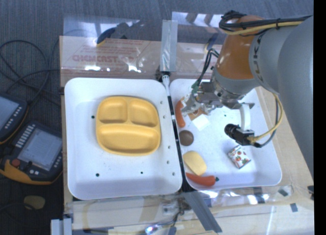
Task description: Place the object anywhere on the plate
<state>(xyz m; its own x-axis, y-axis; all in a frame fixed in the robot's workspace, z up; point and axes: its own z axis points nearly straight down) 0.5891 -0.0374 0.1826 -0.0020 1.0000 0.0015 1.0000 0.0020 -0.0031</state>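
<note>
My arm (265,50): enters from the right, grey with the orange band above the wrist, reaching over the far part of the right bin
My gripper (196,107): low over the far-left area of the right bin, just above the white block; whether it is open or closed I cannot tell, the mechanism hides it
Plate (128,125): yellow, three compartments, lying in the middle of the left bin (81,178); nothing rests on it
Right bin (265,175): holds all the loose objects
White block (200,123): flat on the bin floor, directly below my gripper, contact unclear
Orange carrot-like piece (180,114): lies along the left wall of the right bin, just left of my gripper
Brown round object (186,137): near the left wall, on the near side of the white block
Yellow rounded object (195,162): further toward the near edge, beside the left wall
Red chilli-like piece (201,179): against the near wall, just beyond the yellow rounded object
Small patterned box (239,157): right part of the bin, well apart from my gripper
Black cable fitting (238,133): hangs just beyond the patterned box
Surface (285,137): wooden, showing at the right of the bins
</note>
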